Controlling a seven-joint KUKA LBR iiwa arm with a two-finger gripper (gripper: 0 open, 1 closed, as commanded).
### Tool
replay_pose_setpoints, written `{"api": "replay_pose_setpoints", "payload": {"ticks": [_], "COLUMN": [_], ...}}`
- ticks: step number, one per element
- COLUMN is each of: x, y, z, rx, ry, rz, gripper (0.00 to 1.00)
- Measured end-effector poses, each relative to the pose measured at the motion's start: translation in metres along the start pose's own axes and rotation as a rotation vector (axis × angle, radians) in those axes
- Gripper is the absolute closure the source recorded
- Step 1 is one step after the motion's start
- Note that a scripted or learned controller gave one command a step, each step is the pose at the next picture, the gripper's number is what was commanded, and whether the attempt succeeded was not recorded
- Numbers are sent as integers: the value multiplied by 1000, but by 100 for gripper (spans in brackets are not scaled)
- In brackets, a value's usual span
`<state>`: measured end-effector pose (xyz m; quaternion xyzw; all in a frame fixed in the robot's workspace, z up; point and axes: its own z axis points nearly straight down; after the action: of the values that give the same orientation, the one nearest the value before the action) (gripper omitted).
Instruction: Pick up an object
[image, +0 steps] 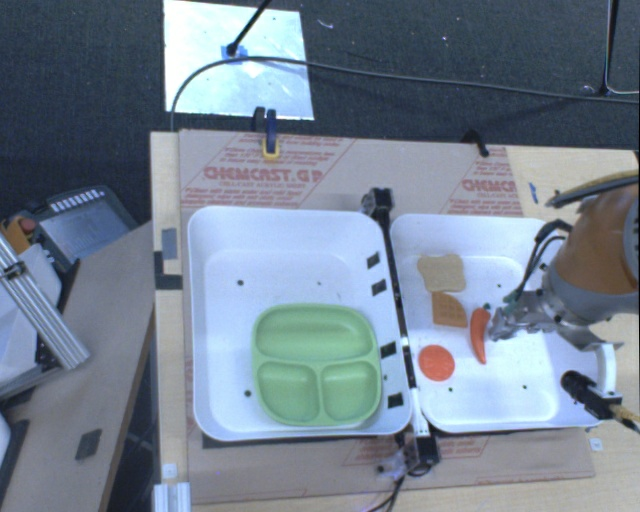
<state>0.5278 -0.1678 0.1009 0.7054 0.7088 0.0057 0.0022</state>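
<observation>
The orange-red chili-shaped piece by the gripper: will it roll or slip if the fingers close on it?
The chili-shaped piece is narrow and tapered, so it may pivot or squirt sideways. It looks smooth, probably hard plastic, so likely stiff and slippery. It lies flat near the gripper in the right bin, and looks light enough to skid if nudged.

Both white bins (290, 230) look like smooth, faintly glossy plastic, the left one holding a matt green plastic divided tray (316, 363), and they rest on a printed cardboard-like sheet (340, 165) with a shiny metal plate (238, 60) behind it.
</observation>
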Motion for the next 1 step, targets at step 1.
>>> {"api": "replay_pose_setpoints", "payload": {"ticks": [1], "x": [4], "y": [-5], "z": [-47], "rx": [6], "ry": [-7], "rz": [1], "gripper": [100]}}
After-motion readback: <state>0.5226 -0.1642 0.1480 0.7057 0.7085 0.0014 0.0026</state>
